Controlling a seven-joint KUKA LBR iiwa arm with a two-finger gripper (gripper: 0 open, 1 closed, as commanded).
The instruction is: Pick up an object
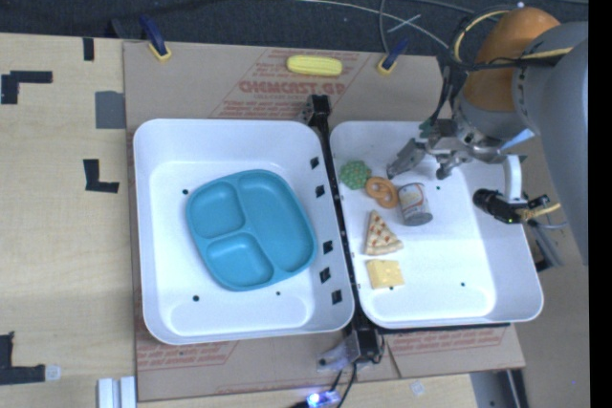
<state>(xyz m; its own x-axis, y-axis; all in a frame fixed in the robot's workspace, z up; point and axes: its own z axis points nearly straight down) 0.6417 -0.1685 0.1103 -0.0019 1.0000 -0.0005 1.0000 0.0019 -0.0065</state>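
Jaws [422,162] open — small can [413,204] just below, untouched

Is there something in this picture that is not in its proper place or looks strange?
Yes. A yellow banana-like toy lies on the cardboard behind the bins, outside both. In the right bin, the small can lies on its side, touching the pretzel.
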